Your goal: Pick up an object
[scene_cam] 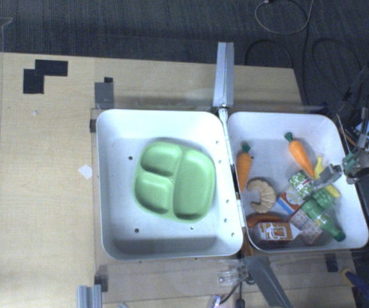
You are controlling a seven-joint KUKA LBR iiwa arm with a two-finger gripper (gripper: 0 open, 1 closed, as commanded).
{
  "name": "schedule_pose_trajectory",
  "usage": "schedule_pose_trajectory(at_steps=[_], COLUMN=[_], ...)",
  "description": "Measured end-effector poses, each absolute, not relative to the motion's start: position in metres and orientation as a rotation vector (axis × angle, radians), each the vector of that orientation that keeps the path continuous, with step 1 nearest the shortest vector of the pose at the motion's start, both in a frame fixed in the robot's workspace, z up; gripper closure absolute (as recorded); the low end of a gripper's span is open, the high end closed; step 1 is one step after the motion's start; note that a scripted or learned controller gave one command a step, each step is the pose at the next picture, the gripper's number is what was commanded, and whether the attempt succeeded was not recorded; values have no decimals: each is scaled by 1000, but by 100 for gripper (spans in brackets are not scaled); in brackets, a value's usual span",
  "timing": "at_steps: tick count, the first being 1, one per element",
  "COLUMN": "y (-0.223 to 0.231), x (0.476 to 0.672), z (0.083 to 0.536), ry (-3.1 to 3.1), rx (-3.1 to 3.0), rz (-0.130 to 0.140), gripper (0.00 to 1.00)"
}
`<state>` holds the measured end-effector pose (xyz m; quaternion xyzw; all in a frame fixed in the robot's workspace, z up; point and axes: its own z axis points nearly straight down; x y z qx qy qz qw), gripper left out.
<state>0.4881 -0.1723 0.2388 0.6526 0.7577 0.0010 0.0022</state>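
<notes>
Grey two-finger gripper [326,174] at the right side of the right bin [280,116], reaching in from the right edge, low over a cluster of small objects. Open or closed: cannot tell from this angle. Nothing visibly held.

Directly beneath and just left of the gripper, a small clear bottle [298,186] with a green label, lying on its side. Just beside the tool's tip, a sliver of something yellow [319,166]. Just below, a green bottle [323,214], also on its side, pointing toward the bin's lower right corner. Above and to the left, an orange toy carrot [300,156] with a green top, tilted, well clear of the bin walls.

Further left, near the middle of the same bin, a round tan and brown item [261,194], shape hard to name. Below it, along the near wall, a reddish-brown package [273,229] lying flat. Against the left wall, a second carrot [243,169], standing roughly lengthwise along the divider.

Next door, touching side by side, the left bin [110,172], holding a green divided plate [174,179] with three compartments, set near the centre.

Between the bins at the far side, an upright metal post [223,76]. Underneath everything, a pale wooden bench [36,191] with black tape patches [43,73] at upper left. Beyond the bench, dark floor with looping cables [285,13].
</notes>
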Motion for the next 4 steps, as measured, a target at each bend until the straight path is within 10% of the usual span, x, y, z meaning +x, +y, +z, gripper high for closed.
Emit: schedule_pose_trajectory(at_steps=[1,2,3,4], y=[-138,-136,-40,-28], x=[521,524,542,607], z=[97,108,186,206], ry=[2403,2401,2387,2422], rx=[2014,2008,2035,1994], rz=[6,14,8,6], gripper=[0,100,100,100])
